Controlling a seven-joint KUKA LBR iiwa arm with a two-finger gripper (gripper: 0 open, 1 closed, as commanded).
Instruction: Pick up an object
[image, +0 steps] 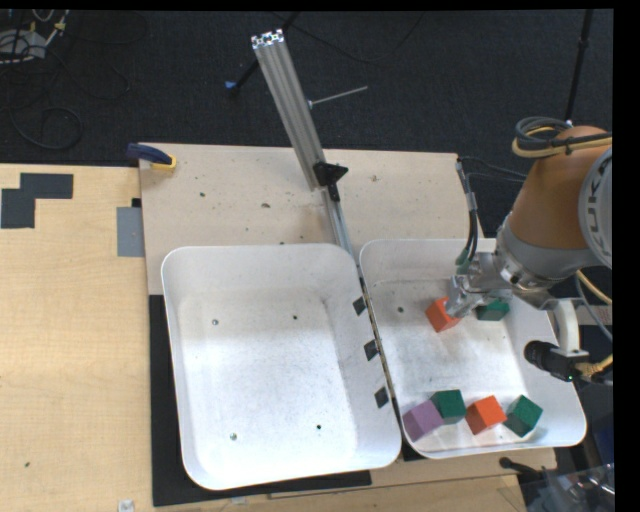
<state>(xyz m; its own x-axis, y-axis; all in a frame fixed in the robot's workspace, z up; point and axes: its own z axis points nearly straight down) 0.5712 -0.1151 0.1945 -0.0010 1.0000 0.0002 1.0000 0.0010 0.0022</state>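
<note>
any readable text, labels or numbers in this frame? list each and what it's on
"U": part of a dark letter on the arm's grey housing at the frame's right edge; the rest is cut off.
No text on the white bins or the cubes, e.g. the orange cube.

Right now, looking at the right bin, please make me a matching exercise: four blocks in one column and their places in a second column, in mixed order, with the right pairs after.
Blocks:
1. purple block
2. orange block
3. teal block
4. orange-red block

Places:
A. just left of the gripper
B. near row, between two green blocks
C. just right of the gripper
D. near-left corner of the right bin

Pairs: 1-D, 2-A, 3-C, 4-B
</note>
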